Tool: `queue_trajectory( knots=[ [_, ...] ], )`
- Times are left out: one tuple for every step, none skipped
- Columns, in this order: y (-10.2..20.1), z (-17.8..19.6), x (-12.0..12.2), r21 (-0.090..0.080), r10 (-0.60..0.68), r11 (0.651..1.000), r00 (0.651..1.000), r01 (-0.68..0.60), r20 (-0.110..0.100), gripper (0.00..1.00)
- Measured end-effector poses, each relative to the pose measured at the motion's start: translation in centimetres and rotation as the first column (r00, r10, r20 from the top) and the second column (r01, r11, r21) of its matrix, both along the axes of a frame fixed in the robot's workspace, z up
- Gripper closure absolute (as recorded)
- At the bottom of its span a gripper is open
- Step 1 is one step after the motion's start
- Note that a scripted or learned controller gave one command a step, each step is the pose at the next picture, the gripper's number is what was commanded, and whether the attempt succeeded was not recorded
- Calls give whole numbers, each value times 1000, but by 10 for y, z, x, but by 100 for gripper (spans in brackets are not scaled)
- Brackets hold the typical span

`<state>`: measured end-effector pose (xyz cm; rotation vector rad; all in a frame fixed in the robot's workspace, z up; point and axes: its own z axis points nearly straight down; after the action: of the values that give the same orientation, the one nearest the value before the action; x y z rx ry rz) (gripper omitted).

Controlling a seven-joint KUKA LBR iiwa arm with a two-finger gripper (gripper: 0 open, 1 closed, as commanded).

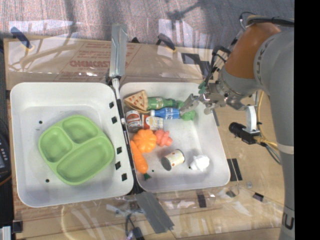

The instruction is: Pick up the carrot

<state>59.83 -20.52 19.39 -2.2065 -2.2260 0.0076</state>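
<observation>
The gripper (pixel 192 103) (grip state cannot be told) hangs well apart from the 1 carrot (pixel 138 159), which lies down-left of it, long axis running toward the camera.

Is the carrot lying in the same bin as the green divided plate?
No, the carrot lies in the right bin against its left wall, while the green divided plate sits in the left bin.
</observation>
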Motion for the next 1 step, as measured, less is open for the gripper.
queue_trajectory(
  knots=[
    [91, -28, -10, 2, 206, 979, 979, -206, 0, 0]
  ],
)
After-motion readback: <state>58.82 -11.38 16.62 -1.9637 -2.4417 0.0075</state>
